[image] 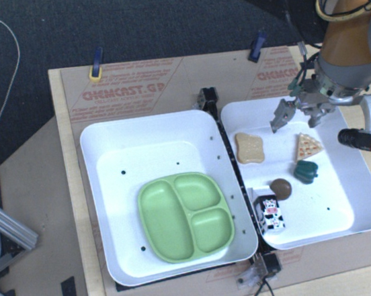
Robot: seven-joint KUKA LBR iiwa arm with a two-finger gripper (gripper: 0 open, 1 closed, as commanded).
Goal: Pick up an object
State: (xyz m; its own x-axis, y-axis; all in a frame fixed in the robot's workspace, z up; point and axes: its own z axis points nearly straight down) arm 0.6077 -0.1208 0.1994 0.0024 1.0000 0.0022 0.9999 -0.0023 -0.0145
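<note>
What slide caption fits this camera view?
Open tool poised above right bin near toast and pizza slice.

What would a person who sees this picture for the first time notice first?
The light green divided plate in the left bin draws the eye first, with its three compartments. Next comes the grey and orange arm entering from the right, its open pincer hovering over the right bin. Beneath it lie small toy foods: a bread slice, a pizza slice, a teal piece and a brown ball.
</note>
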